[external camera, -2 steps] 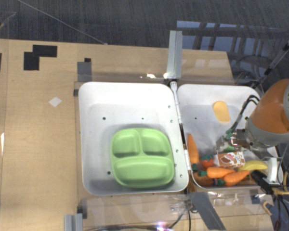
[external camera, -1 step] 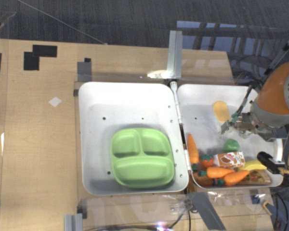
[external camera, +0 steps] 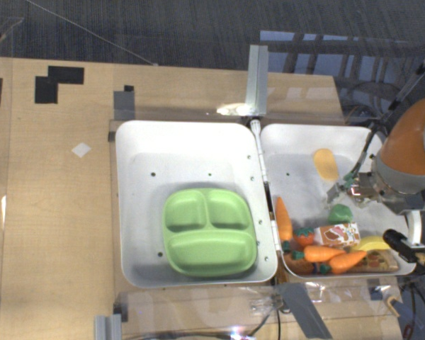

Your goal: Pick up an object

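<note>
The fingers (external camera: pixel 342 192), spread how wide one cannot tell, hang just above the green toy (external camera: pixel 340 212); crowded neighbours could spoil a grasp.

A pale wooden bench (external camera: pixel 49 211) stands on dark grey ribbed carpet (external camera: pixel 163 13)

A grey robot arm (external camera: pixel 411 154) with an orange band enters from the right edge. It bends downward and leftward, ending in a small metal hand (external camera: pixel 343 188) held low, pointing left.
</note>
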